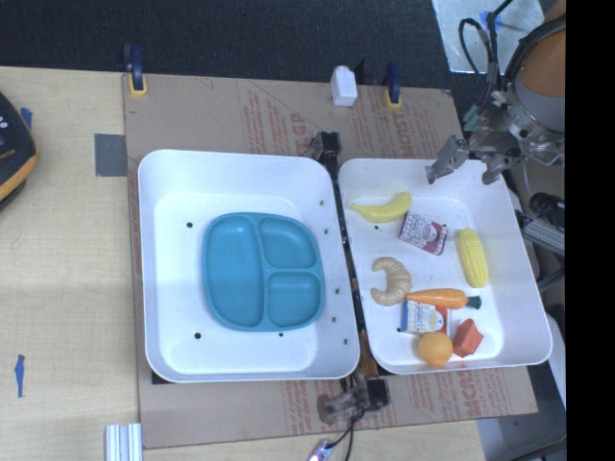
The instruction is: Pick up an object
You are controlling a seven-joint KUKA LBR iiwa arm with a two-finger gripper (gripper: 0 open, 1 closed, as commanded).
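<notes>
My gripper [468, 167] hangs over the far right corner of the right bin [509, 219], its two grey fingers spread open with nothing between them. Below it in that bin lie a yellow banana [381, 207], a small pink-and-white packet [424, 232], a corn cob [472, 257], a tan croissant [392, 280], an orange carrot [440, 298], a small blue-and-white carton [422, 318], an orange fruit [434, 349] and a red piece [467, 338]. None of them touches the gripper.
The left bin [173, 344] holds a blue divided plate [262, 270]. Clamps and a white block [344, 85] sit along the cardboard's far edge. A black and yellow device [13, 147] lies at the bench's far left.
</notes>
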